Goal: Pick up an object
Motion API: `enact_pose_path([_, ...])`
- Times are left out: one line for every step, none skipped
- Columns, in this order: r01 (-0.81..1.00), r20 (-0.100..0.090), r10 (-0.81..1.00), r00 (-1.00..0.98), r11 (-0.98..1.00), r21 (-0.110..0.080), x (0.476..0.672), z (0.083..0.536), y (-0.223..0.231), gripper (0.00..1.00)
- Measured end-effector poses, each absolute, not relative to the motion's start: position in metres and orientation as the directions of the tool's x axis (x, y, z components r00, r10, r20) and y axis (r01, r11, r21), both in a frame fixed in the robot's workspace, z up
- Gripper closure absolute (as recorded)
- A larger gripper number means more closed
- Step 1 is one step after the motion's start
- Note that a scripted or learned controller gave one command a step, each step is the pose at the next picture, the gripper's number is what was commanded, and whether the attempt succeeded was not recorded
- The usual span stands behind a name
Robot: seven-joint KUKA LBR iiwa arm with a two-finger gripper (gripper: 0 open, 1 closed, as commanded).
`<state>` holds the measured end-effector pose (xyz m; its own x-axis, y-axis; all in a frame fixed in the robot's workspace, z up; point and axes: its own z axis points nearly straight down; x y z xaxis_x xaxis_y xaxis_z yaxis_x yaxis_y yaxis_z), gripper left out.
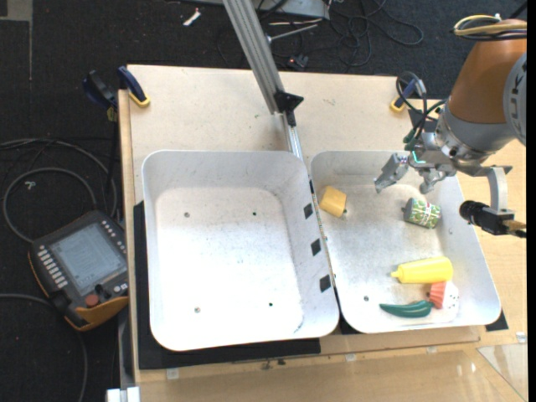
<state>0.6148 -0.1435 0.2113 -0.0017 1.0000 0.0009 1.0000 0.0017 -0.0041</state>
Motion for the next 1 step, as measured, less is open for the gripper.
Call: enact_pose_path([1.0,0.0,1.0,-0.002,0.002,-0.001,0.6153,0.2134,-0.1435,0.0])
